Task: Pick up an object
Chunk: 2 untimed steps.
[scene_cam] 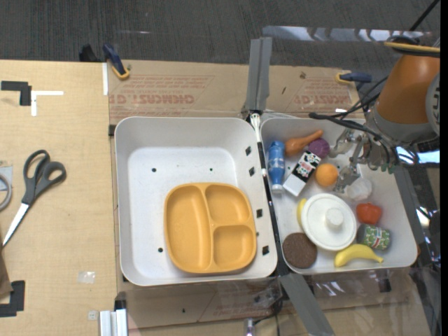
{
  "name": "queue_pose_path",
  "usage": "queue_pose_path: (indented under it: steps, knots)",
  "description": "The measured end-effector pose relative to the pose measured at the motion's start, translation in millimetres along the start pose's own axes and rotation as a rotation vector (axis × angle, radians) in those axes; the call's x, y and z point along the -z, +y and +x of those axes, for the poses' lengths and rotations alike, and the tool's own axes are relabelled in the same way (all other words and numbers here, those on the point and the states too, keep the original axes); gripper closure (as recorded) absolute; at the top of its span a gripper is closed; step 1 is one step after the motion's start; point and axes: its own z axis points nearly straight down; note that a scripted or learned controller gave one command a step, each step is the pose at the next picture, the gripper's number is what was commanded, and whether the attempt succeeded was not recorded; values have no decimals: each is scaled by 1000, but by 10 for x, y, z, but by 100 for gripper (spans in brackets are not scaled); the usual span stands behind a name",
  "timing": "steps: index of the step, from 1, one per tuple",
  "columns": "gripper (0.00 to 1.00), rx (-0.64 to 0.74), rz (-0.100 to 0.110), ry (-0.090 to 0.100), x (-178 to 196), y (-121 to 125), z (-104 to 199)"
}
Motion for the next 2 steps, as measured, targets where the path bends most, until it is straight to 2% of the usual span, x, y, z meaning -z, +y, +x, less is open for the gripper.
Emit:
queue_pose_path:
  steps: [1, 2]
  knots:
    - [0, -175, 0, 4, -14, 719, 347]
    - [0, -389, 1, 3, 391, -393, 631]
